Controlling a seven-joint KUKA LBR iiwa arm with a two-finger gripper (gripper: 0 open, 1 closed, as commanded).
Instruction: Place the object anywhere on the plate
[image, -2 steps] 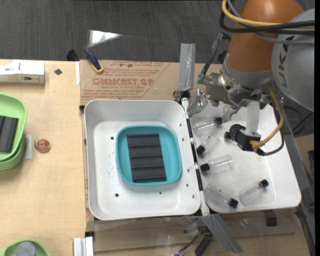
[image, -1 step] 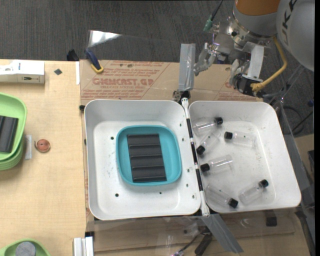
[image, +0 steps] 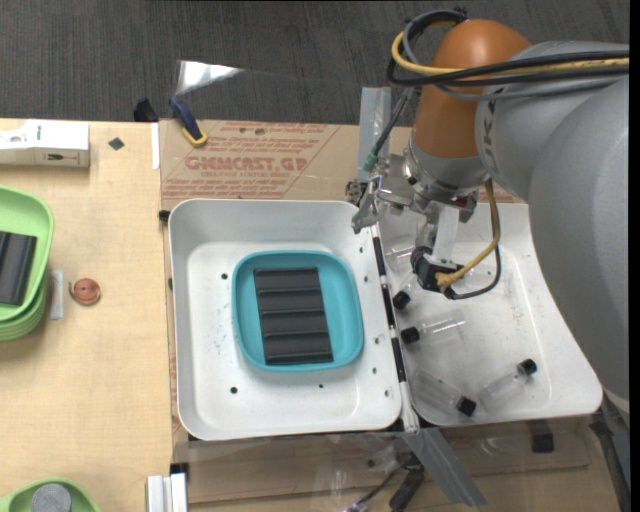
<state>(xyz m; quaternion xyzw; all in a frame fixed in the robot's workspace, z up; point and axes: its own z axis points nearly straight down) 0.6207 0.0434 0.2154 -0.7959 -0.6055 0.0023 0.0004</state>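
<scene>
A teal square plate (image: 347, 300) sits in the left white bin (image: 200, 300). A black ridged block (image: 292, 315) lies flat on the middle of the plate, inside its rim. My gripper (image: 368, 205) hangs below the orange-banded wrist over the divider between the two bins, at the plate's back right corner and apart from the block. The wrist hides much of it.
The right bin (image: 560, 360) holds several small clear tubes with black caps, such as one (image: 408, 335) near the divider and one (image: 527, 368) at the right. A green tray (image: 30, 215) stands at the far left. Printed cardboard (image: 250, 160) lies behind the bins.
</scene>
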